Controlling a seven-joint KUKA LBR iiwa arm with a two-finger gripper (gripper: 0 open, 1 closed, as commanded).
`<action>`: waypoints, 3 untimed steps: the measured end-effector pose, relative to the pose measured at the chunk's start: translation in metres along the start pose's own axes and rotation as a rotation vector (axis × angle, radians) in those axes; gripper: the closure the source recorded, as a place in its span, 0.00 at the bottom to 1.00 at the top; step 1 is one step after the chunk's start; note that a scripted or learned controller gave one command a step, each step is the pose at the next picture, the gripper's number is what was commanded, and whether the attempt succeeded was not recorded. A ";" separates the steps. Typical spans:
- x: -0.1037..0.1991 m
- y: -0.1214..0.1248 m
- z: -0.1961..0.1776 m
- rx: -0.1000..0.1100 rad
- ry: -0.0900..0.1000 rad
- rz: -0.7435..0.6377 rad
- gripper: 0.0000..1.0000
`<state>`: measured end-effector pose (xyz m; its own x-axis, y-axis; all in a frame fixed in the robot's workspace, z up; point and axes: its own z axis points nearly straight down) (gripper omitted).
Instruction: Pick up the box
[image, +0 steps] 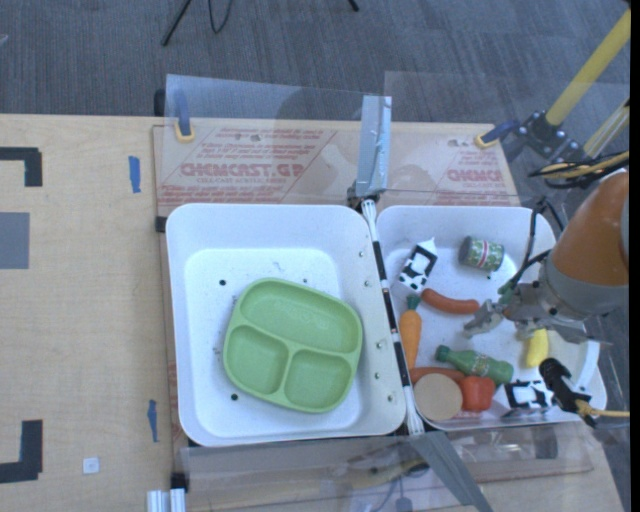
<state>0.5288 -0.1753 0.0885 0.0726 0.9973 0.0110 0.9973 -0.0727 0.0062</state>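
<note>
The arm's grey wrist hides much of the pincer (497, 312) above the right bin (400, 222), its grip state unclear, near the cow-patterned box (418, 265).

two white bins (190, 240), one green tray (292, 345), two cow-patterned boxes (419, 265)

1. You look down on a pale wooden bench (80, 330) that fills the nine o'clock side.
2. Toward twelve o'clock, grey carpeted floor (300, 40) shows beyond the bench edge.
3. Black tape marks (28, 165) and blue tape strips (134, 173) dot the wood.
4. Light falls evenly, without hard shadows.
</note>
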 end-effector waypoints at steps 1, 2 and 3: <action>-0.020 0.092 0.003 0.002 -0.008 -0.008 0.00; -0.014 0.127 0.005 0.070 -0.008 0.092 0.00; 0.084 0.119 0.005 0.006 -0.012 0.345 0.00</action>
<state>0.6537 -0.1001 0.0855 0.4061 0.9138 -0.0004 0.9138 -0.4061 -0.0017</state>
